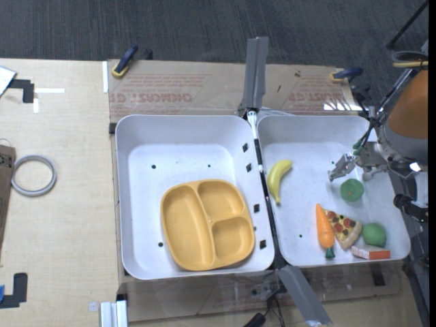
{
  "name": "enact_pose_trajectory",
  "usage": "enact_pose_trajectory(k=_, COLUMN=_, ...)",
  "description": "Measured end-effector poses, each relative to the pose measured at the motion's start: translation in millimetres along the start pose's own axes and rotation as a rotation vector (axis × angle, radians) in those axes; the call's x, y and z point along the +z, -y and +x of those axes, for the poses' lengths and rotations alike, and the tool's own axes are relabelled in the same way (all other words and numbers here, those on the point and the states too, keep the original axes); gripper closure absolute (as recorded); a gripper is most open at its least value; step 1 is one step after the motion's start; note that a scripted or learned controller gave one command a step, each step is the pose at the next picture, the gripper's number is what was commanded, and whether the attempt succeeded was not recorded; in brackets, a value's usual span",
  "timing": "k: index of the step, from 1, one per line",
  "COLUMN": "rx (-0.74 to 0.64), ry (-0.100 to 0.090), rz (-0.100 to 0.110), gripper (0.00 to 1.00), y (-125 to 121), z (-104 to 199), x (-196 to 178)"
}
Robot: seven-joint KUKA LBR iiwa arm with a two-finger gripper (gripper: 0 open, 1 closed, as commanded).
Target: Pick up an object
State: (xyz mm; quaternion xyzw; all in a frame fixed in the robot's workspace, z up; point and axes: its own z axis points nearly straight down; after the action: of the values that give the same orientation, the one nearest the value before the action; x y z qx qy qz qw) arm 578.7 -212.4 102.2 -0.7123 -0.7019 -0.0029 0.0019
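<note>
1. The hand (349, 167) hangs low over the right bin (306, 138), near its right wall, with the grey arm and orange band (411, 111) reaching in from the right.
2. Its metal fingers (338, 171) are spread apart, and nothing lies between them.
3. A round green toy fruit (352, 190) sits on the bin floor just below the hand; whether they touch cannot be told.
4. A toy banana (277, 177) lies near the bin's left wall, well apart from the hand.
5. Along the front of the right bin lie a toy carrot (325, 228), a toy pizza slice (343, 227) touching it, a second green toy (374, 234) and a small red-and-white block (370, 253).
6. The left bin (170, 138) holds a yellow divided plate (206, 223).
7. A roll of tape (32, 175) lies on the tabletop (61, 237), left of the bins.
</note>
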Motion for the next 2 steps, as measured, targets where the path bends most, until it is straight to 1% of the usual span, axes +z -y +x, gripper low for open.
enact_pose_trajectory(k=1, rx=0.094, ry=-0.004, rz=0.0, gripper=0.0, y=23.6, z=3.6, x=9.7)
enact_pose_trajectory(k=2, rx=0.1, ry=0.004, rz=0.002, gripper=1.0, y=25.5, z=-1.3, x=1.5)
